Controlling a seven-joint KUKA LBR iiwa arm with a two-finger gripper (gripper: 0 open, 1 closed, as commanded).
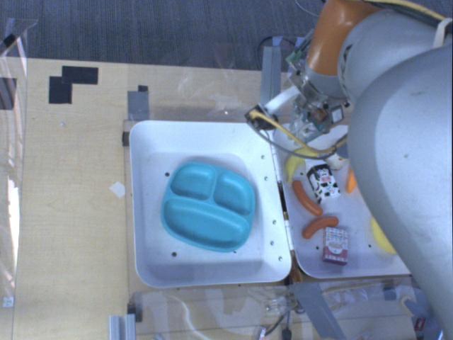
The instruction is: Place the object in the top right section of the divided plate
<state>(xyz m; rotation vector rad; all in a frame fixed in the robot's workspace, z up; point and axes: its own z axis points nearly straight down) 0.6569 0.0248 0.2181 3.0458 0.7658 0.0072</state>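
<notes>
The arm (403,154) comes in from the right, its broad grey body filling the near right of the view. It narrows toward the far side, where the orange band (333,30) sits above the wrist. Below the band the wrist points down and to the left. The gripper (311,115) hangs at the far right of the scene, low and aimed downward. Cables loop around the wrist, one yellow cable trailing left.

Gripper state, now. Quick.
Gripper: cannot be told; it sits over the right bin, above the banana.
</notes>
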